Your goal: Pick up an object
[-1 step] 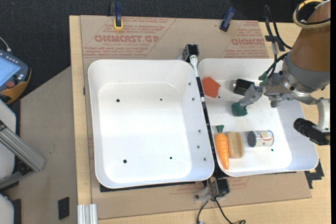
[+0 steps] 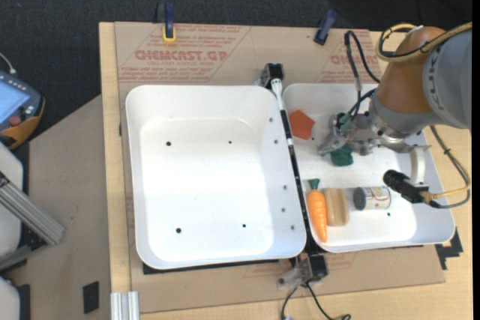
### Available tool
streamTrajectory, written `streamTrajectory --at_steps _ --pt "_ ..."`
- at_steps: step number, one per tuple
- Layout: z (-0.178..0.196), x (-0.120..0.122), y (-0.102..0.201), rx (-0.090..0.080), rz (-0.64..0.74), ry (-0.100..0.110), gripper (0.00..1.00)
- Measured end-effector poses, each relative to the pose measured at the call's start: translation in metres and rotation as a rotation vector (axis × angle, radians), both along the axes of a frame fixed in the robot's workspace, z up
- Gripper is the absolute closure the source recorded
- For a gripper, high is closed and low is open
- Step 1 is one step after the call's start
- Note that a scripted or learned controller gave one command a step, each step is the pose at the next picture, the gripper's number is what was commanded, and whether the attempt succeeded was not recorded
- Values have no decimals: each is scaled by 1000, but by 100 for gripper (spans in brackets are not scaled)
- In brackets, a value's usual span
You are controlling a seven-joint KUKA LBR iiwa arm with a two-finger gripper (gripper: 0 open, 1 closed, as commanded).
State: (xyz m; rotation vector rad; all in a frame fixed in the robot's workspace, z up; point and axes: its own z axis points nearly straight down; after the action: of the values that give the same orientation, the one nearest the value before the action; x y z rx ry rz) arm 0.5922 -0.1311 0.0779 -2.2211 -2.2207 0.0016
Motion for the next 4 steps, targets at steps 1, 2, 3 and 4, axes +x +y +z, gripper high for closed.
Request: streamTrajectory --at_steps 1,2,3,4 --pt "18 0 0 -1 -1 -5 100" --pt "23 -51 13 3 -2 5 100" --pt "111 -82 94 3 8 -6 100" --pt "206 -65 147 3 9 -13 100"
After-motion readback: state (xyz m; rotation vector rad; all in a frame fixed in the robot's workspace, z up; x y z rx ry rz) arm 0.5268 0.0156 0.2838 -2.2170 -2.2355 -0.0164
